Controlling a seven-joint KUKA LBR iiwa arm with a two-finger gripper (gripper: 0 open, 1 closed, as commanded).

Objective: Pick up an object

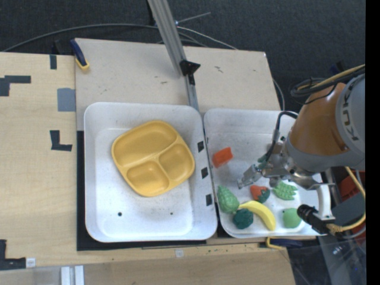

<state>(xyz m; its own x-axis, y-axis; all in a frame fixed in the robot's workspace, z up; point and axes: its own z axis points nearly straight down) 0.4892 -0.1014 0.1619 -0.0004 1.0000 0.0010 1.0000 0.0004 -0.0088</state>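
My gripper (pixel 252 172) hangs over the middle of the right bin (pixel 249 120), open, with nothing between its fingers. An orange-red block (pixel 222 156) lies to its left, apart from it. Just below the gripper sits a small red piece (pixel 259 192), with a light green leafy toy (pixel 285 190) to the right of it. Along the bin's front lie a green knobbly toy (pixel 227 199), a dark teal lump (pixel 242 218), a yellow banana (pixel 261 212) and a green round piece (pixel 290 217).
The left bin (pixel 98 177) holds a yellow divided plate (pixel 153 157). A grey metal bar (pixel 169 31) slants down from the top to the wall between the bins. The grey and orange arm (pixel 320 135) covers the right bin's right side.
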